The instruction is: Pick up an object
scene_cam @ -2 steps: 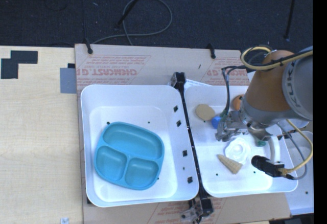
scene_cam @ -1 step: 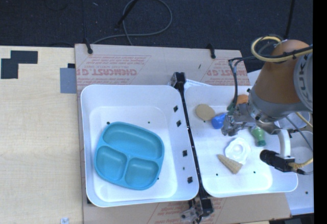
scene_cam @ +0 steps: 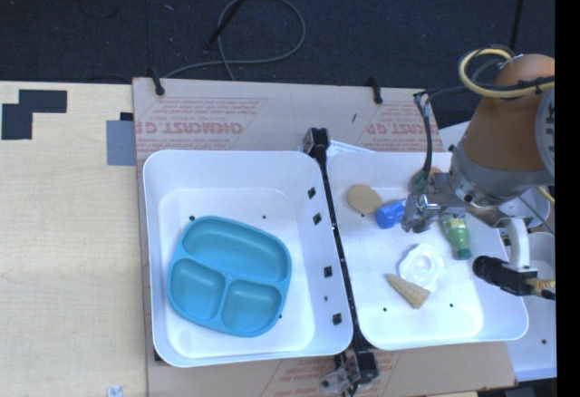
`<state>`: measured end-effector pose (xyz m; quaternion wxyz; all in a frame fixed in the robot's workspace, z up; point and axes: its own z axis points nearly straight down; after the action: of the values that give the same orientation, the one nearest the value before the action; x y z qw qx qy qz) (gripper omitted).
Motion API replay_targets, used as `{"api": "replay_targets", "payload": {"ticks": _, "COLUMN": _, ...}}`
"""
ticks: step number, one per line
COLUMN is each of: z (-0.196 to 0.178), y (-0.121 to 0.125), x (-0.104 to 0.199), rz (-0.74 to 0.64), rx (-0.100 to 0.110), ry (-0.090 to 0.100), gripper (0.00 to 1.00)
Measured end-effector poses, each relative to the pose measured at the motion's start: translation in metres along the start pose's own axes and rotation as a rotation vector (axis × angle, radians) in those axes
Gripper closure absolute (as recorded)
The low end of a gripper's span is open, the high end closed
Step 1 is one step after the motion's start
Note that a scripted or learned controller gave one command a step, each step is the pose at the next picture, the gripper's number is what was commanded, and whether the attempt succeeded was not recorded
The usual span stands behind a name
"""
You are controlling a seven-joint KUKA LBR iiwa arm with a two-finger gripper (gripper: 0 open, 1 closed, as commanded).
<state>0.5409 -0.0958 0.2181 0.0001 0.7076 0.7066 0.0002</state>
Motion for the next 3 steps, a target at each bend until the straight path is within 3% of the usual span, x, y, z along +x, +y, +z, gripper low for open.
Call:
{"api": "replay_targets", "payload": {"ticks": 2, "z": -0.002, "y": 0.019, "x": 0.104, "rz": -0.006, "rx": 0.003, "ry": 0.002, "gripper": 1.00}}
{"api": "replay_targets", "payload": {"ticks": 3, "z": 0.000, "y": 0.043, "x": 0.149, "rz": -0.006, "rx": 0.003, "ry": 0.002, "gripper": 1.00}}
